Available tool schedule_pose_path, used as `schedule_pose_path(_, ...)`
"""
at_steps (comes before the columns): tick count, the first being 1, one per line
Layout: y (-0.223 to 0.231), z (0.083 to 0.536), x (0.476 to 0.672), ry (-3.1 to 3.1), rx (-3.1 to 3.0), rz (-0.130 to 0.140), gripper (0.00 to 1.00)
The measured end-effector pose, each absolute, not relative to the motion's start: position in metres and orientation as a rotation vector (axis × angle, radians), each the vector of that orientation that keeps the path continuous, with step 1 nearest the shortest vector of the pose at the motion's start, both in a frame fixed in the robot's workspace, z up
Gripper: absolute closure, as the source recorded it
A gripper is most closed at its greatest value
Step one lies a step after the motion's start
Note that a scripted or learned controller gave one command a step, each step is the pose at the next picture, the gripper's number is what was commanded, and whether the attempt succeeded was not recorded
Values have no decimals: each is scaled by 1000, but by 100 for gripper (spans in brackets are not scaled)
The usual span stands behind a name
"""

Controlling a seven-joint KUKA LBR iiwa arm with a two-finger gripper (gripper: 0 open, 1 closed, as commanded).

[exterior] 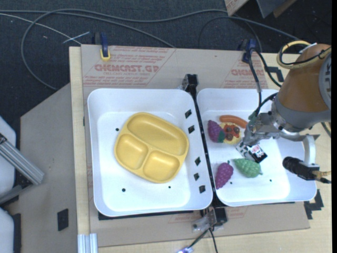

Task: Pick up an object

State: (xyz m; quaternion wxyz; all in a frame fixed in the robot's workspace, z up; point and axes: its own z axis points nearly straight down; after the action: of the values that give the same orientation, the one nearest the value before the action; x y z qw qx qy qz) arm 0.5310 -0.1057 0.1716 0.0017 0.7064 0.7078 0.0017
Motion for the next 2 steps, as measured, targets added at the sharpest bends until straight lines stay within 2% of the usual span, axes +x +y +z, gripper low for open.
schedule_pose_path(1, -106, 221, 533, 2220, 2216, 7, 100)
schedule_pose_path(2, -66, 226, 555, 2226, 2214, 5, 100)
